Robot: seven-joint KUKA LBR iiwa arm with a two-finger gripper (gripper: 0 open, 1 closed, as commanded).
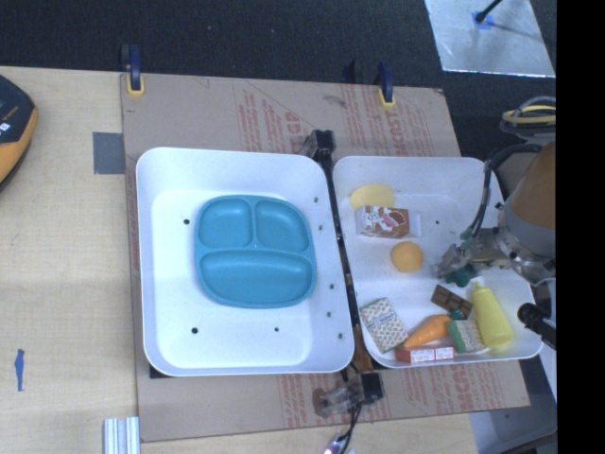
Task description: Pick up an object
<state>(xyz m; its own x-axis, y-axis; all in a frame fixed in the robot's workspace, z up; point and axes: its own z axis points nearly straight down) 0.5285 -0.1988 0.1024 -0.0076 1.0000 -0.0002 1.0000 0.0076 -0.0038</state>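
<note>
White bins sit side by side on the bench (66, 282). A blue divided plate (254, 251) lies in the left bin (161, 253). Over the right bin (430, 183) the pincer (457, 265) hangs low beside an orange ball (407, 256); whether it is spread or pinching anything I cannot tell. Nearby lie a yellow bottle (492, 317), a carrot (427, 330), a snack packet (383, 221) and a checkered packet (383, 323).
</note>
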